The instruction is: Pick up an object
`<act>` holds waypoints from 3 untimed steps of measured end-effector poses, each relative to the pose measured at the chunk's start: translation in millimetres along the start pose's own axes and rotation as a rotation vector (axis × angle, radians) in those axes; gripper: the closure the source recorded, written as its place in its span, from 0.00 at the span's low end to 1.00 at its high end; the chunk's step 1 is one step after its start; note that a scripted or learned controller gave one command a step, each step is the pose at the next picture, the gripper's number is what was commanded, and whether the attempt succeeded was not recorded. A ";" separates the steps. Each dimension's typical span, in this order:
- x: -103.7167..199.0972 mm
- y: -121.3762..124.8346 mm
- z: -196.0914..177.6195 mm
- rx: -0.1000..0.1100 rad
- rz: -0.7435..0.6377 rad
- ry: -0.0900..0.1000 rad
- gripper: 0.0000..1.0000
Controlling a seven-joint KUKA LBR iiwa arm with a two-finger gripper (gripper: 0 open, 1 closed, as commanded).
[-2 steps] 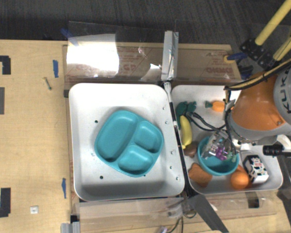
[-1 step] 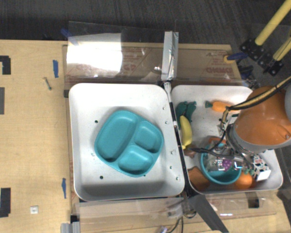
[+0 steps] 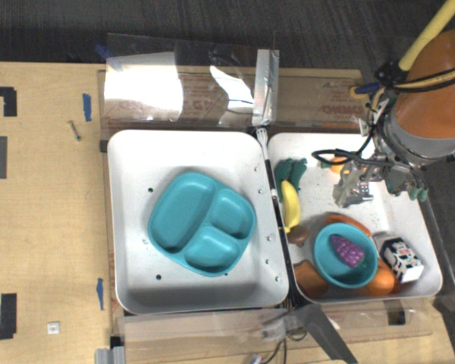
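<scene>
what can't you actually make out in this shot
- Gripper, camera view: small and cluttered by cables; open or shut unclear.
- Brown object: partly hidden under the teal bowl.
- Orange object: mostly hidden by the bowl.
- Purple item in the bowl: too blurred to identify.
- Arm: cut off by the right edge.

We see a wooden desk (image 3: 38,226) carrying two white bins: the left bin (image 3: 129,165) and the right bin (image 3: 428,279), touching side by side, with clear plastic sheeting (image 3: 159,89) behind them.
</scene>
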State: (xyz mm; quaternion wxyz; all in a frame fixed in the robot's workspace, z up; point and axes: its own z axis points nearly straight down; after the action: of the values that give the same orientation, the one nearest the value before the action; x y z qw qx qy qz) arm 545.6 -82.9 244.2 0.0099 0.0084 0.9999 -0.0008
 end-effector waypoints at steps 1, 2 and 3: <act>32.0 -8.4 137.7 -0.005 -0.301 0.019 1.00; -15.4 -40.0 124.2 -0.008 -0.922 0.008 1.00; -40.7 -54.9 153.8 -0.008 -1.328 0.004 1.00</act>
State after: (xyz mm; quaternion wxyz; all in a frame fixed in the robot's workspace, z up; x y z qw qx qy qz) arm 588.4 -138.7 91.3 0.0054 -0.6095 0.7928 -0.0030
